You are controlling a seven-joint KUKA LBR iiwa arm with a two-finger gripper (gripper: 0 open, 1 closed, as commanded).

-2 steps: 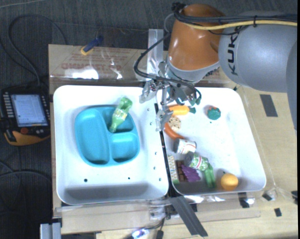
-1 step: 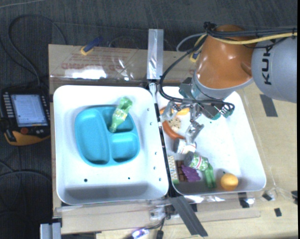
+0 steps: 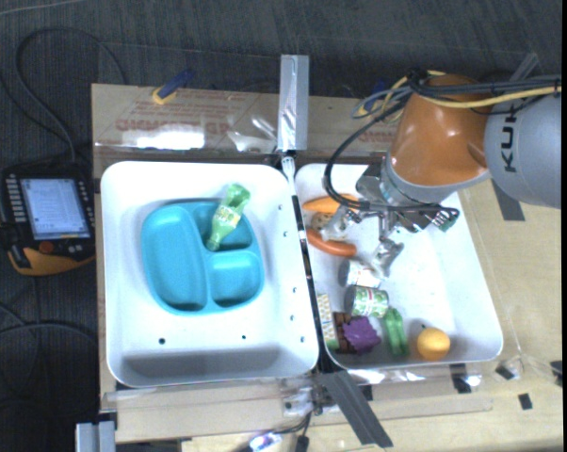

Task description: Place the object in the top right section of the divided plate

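A wooden table (image 3: 510, 252) on dark carpet carries two white bins: the left bin (image 3: 123, 328) holds one blue divided plate (image 3: 185, 262), the right bin (image 3: 472, 290) a scatter of toy foods. One green bottle (image 3: 225, 217) lies across the plate's upper right section, cap toward the frame's upper right, long axis diagonal. The end effector (image 3: 389, 250) hangs over the right bin; its grip cannot be told.

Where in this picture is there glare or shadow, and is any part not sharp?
Camera view: glare on the clear plastic behind the left bin and on the right bin's front rim; soft shadow beneath the blue divided plate; the gripper looks slightly blurred, while the green bottle stays fairly sharp.
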